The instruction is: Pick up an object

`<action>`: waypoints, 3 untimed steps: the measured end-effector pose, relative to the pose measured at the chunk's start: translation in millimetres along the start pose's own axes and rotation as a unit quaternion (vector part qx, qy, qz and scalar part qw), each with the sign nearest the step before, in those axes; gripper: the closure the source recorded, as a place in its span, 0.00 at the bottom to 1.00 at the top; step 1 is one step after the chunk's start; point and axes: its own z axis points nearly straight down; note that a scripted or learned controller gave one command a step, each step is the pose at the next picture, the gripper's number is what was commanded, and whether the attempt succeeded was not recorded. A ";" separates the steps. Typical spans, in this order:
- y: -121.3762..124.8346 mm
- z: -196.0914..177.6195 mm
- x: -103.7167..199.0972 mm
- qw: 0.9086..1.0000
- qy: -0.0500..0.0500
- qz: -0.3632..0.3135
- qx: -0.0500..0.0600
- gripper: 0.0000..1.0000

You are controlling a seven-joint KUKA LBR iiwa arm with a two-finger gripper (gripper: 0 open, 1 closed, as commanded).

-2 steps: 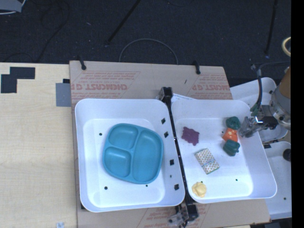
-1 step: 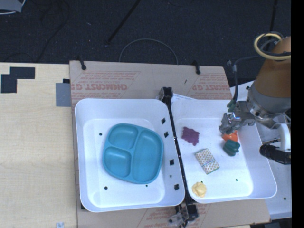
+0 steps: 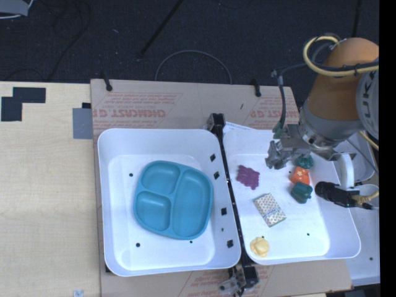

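Gripper: we see the gripper (image 3: 278,156) low over the upper part of the right bin (image 3: 337,243); we cannot tell its state, since the wrist hides it.
Objects: in the right bin we find a purple piece (image 3: 248,176), a patterned packet (image 3: 269,209), a yellow toy (image 3: 260,247), an orange toy (image 3: 301,174) and a teal toy (image 3: 302,192).
Packet axis: its long side runs from upper left to lower right of the frame.
Orange and teal toys: they sit just beside each other, right of the gripper.
Left bin: we see the left bin (image 3: 114,150) holding a blue divided plate (image 3: 173,199).
Surface: both bins rest on a cardboard sheet (image 3: 154,107) beside a pale wooden bench (image 3: 43,197).
Room: dark floor (image 3: 124,30) with cables fills the top of the frame.
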 end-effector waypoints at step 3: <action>49.9 18.2 158.3 1.000 -0.001 0.000 -0.001 1.00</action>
